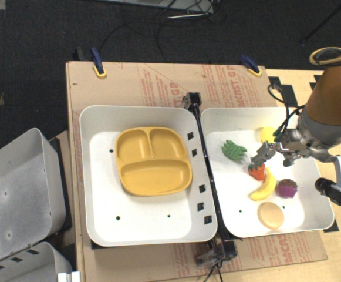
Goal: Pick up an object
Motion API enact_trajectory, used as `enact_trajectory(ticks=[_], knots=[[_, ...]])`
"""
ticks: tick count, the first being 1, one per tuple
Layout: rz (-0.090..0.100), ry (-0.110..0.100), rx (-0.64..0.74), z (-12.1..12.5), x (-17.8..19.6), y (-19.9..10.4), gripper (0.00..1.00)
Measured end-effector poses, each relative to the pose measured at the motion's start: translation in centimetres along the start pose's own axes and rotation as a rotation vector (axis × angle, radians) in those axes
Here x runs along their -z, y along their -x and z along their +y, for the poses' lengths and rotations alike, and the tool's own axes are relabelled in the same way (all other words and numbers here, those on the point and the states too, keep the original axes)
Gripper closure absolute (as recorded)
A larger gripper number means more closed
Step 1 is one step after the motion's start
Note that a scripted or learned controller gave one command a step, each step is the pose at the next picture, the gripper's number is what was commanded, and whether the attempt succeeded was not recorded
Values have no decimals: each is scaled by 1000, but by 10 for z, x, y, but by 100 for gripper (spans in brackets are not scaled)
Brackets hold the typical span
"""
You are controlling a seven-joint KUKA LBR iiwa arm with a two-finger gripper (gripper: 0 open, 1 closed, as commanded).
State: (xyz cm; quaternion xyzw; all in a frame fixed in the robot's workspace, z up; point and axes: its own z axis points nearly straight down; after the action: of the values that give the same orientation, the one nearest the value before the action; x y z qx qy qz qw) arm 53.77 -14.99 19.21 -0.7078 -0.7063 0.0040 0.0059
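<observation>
The right bin (240,225) holds several toy foods: a green leafy piece (235,150), a small yellow item (266,134), a red-orange piece (256,171), a banana (265,187), a purple piece (286,188) and a tan round one (270,215). My gripper (274,156) hangs low over the bin's middle right. It is open, and its left finger (263,155) sits just above the red-orange piece. I see nothing between the fingers.
In the left bin (100,216) lies a yellow divided plate (154,160). A black divider (202,157) runs between the bins. The arm's orange band (331,93) rises at the right, and a grey tub (17,192) stands off the bench to the left.
</observation>
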Motion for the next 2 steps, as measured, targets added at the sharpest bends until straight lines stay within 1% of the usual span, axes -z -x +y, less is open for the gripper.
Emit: enact_trajectory(ticks=[1, 2], knots=[[-2, 13, 3, 3, 7, 0, 0], [-2, 10, 1, -6, -43, 3, 0]])
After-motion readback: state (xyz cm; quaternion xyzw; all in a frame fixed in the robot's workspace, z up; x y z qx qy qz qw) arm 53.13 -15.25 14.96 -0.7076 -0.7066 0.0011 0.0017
